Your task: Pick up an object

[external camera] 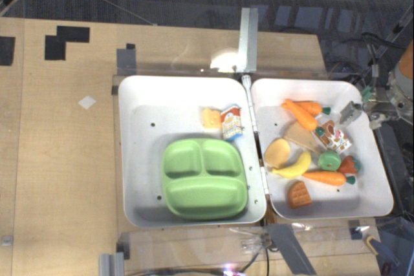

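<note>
We see the gripper at the right bin's right rim, above the toys, gripping nothing; whether the jaws are open or closed we cannot tell. Candidate objects all sit in that bin: carrot, small carton, banana, waffle. We'd go for the waffle, which lies apart from the pile; drop straight down, centre over it, close fully before lifting. The left bin holds a green tray.

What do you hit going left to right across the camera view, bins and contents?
Left bin → green tray → small carton → right bin → banana → green toy → gripper at the right bin's far right edge.
</note>
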`<move>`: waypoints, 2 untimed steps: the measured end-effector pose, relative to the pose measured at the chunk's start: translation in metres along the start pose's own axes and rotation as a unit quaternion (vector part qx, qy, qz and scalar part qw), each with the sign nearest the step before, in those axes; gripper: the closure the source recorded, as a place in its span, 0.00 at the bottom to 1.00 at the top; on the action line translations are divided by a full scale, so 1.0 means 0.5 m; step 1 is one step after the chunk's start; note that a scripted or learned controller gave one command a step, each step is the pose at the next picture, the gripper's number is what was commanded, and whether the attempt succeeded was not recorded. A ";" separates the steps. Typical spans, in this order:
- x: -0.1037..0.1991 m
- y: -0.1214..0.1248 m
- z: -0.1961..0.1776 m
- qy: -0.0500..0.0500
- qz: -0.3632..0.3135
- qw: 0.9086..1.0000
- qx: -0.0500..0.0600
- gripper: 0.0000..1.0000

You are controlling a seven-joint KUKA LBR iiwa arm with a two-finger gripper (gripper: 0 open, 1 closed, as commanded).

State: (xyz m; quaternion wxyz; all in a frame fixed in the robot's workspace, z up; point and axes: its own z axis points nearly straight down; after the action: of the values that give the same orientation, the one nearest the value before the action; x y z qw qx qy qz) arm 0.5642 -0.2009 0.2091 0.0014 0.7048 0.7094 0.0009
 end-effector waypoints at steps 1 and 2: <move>0.109 0.054 0.132 0.000 -0.142 0.990 -0.001 0.00; -0.010 0.071 0.130 -0.002 -0.363 0.932 -0.003 0.00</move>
State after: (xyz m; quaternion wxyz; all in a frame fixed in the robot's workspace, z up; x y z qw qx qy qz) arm 0.6001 -0.2056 0.1441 0.0052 0.3988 0.9170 0.0009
